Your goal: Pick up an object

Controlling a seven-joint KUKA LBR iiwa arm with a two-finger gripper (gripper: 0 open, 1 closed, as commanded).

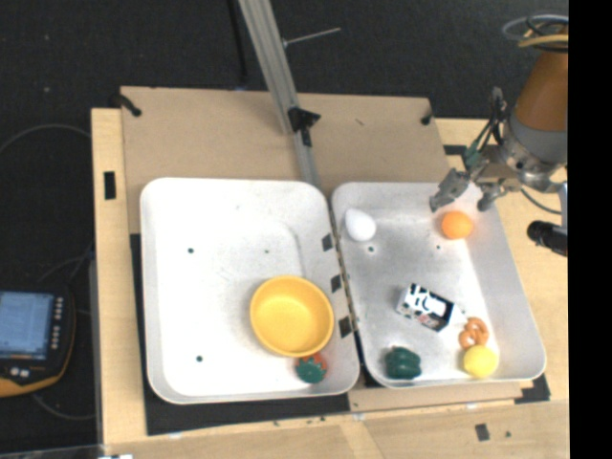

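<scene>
My gripper hangs over the back right corner of the right bin, fingers spread open with nothing between them. An orange ball lies just below and in front of the fingertips. Elsewhere in that bin are a white egg-like ball at the back left, a black and white box in the middle, a small orange pretzel-like piece, a yellow ball and a green object near the front.
The left bin holds a yellow bowl at its front right and a small green and red item beside it. A metal pole slants up from the back between the bins. A tablet-like pendant lies at far left.
</scene>
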